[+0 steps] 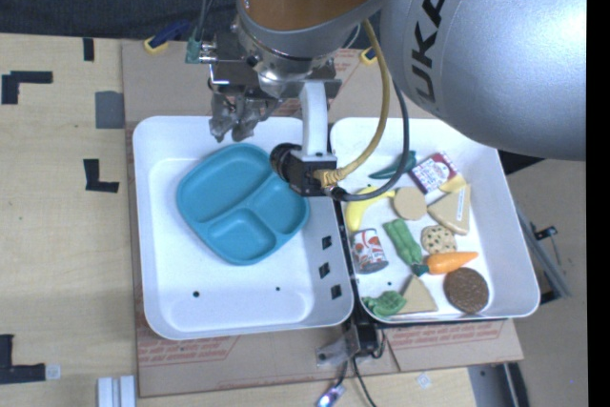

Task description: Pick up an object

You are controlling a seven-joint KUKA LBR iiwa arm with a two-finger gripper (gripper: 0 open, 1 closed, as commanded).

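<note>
The claw (234, 121) hangs at the blue plate's (242, 203) 12 o'clock edge in the left bin (157, 300), likely lining up to grab it. I cannot tell its state.

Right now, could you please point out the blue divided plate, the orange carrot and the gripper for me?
Blue divided plate (240, 203): camera view, on the central divider ridge.
Orange carrot (452, 261): camera view, mid-body.
Gripper (233, 125): camera view, at its fingertips above the plate's far rim.

Gripper (232, 125) hovers above blue tray (240, 203).
</note>
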